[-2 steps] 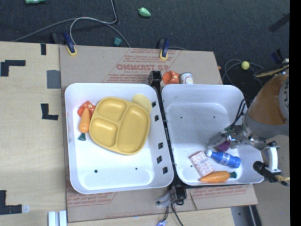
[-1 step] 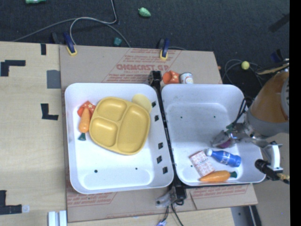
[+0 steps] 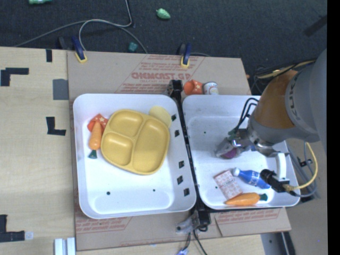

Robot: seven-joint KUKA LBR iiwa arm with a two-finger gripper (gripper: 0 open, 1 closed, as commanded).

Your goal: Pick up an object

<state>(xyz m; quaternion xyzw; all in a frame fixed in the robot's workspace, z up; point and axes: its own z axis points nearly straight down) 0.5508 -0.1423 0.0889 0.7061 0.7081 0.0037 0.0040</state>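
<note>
My gripper (image 3: 229, 149) is low in the right bin (image 3: 207, 116), reaching in from the right under the grey arm with its orange band. A small purple object (image 3: 229, 153) sits right at its tip; how the two meet is hidden. Nearer the front of that bin lie a blue bottle (image 3: 251, 177), a small pink patterned card (image 3: 228, 183) and an orange carrot (image 3: 243, 198). The left bin (image 3: 127, 201) holds a yellow divided plate (image 3: 134, 141), with a carrot (image 3: 95, 137) and a red piece (image 3: 96, 122) at its left.
A black divider (image 3: 183, 147) runs between the two bins. An orange item (image 3: 192, 87) and a small can (image 3: 211, 88) rest behind the bins on the cardboard. Cables hang near the arm at right.
</note>
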